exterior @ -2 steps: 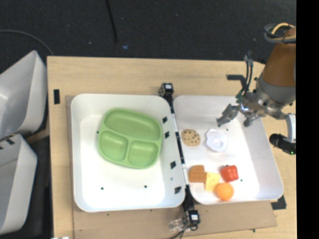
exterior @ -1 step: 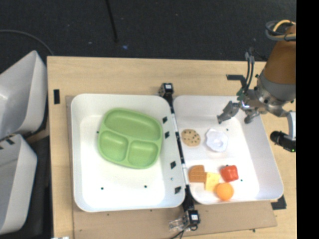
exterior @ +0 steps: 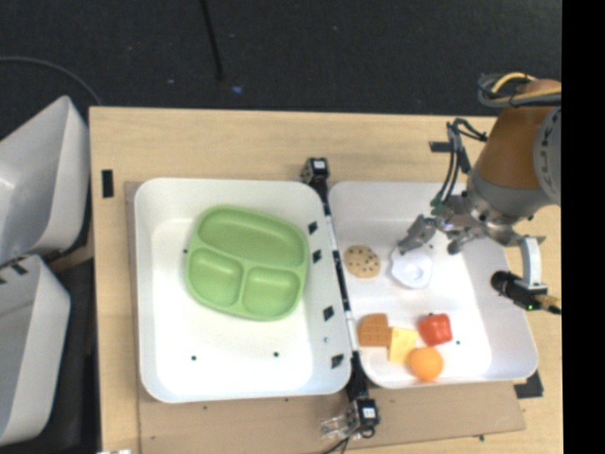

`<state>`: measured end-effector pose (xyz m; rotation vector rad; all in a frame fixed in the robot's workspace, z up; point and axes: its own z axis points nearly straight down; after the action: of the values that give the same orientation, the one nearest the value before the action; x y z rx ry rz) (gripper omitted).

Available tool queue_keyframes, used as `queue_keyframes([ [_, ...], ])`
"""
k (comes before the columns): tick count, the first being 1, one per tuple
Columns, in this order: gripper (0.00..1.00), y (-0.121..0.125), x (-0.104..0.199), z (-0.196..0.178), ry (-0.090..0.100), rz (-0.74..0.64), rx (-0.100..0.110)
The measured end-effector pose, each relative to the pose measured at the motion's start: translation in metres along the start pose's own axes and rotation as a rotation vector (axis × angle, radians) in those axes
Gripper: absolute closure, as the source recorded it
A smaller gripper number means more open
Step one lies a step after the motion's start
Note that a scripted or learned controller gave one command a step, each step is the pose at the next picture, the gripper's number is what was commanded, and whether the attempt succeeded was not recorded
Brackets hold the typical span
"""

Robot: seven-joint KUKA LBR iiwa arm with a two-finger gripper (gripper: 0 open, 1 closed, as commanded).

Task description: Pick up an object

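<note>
Fruit first: small round orange ball [exterior: 426, 364] at the right white bin's [exterior: 510, 343] near edge looks light, smooth, likely to roll. Farther in, the flat speckled cookie [exterior: 361, 261] offers thin edges. My gripper [exterior: 432, 235] hangs open above a white round cup-like piece [exterior: 411, 270]; I'd pinch its rim.

A green divided plate [exterior: 248, 262] lies in the left white bin [exterior: 161, 348]. Both bins sit on a wooden bench [exterior: 236, 130]. White containers [exterior: 38, 187] stand beyond the bench's left edge.
</note>
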<state>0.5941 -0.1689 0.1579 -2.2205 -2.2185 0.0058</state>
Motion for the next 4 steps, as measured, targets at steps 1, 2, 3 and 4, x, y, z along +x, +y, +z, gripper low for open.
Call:
queue_keyframes([
  [1,0.00,-0.001,-0.001,0.053,0.000,0.002,-0.001],
  [2,1.00,0.001,-0.002,0.038,-0.002,0.005,-0.007],
  [3,1.00,0.011,0.001,-0.020,-0.002,-0.004,-0.012],
  [4,1.00,0.013,-0.004,-0.085,-0.002,-0.004,-0.012],
])
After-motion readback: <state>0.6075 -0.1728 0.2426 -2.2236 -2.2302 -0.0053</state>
